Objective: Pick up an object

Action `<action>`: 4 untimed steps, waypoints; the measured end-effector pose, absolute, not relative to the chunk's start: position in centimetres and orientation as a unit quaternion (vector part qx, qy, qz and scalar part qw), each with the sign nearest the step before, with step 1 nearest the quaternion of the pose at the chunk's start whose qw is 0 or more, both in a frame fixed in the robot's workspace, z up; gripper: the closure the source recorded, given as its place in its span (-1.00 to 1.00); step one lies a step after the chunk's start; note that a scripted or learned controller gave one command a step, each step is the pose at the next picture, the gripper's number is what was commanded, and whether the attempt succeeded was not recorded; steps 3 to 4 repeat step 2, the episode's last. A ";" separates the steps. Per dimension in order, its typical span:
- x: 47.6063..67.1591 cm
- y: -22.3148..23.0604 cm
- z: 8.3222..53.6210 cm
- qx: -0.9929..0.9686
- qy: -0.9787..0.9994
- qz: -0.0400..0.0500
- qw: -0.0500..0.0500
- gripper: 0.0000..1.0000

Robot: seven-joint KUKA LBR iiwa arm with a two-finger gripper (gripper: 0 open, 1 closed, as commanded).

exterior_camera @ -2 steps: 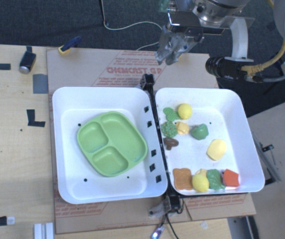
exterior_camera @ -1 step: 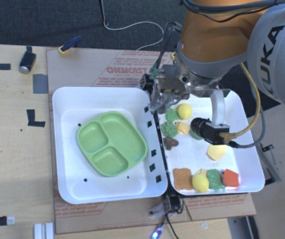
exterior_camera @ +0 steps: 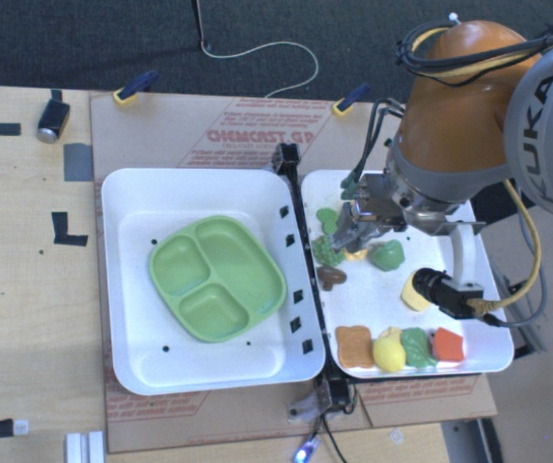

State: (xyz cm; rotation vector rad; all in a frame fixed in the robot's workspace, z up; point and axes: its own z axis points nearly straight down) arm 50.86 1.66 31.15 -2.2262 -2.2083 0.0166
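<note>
Several toy foods lie in the right bin (exterior_camera: pixel 488 360). My gripper (exterior_camera: pixel 351 233) is down in the bin's upper left part, among a green leafy piece (exterior_camera: pixel 326 219), another green piece (exterior_camera: pixel 328 253) and a small yellow bit (exterior_camera: pixel 354 255). It stands right over them, and I cannot make out whether it touches any. A round green piece (exterior_camera: pixel 388 256) lies just right of the gripper, and a brown piece (exterior_camera: pixel 331 278) sits below it. A yellow piece (exterior_camera: pixel 413 293) is partly hidden by a black part of the arm.
Along the right bin's front edge lie a tan toast (exterior_camera: pixel 354 346), a yellow lemon (exterior_camera: pixel 389 351), a green piece (exterior_camera: pixel 417 345) and a red piece (exterior_camera: pixel 449 345). The left bin (exterior_camera: pixel 126 258) holds a green divided plate (exterior_camera: pixel 218 278). A black divider (exterior_camera: pixel 300 249) separates the bins.
</note>
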 end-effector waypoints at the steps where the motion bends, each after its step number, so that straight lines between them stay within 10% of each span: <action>1: 48.2 3.8 35.3 -0.706 -0.708 0.000 0.000 1.00; 4: 48.4 4.6 37.6 -0.706 -0.708 0.000 0.000 1.00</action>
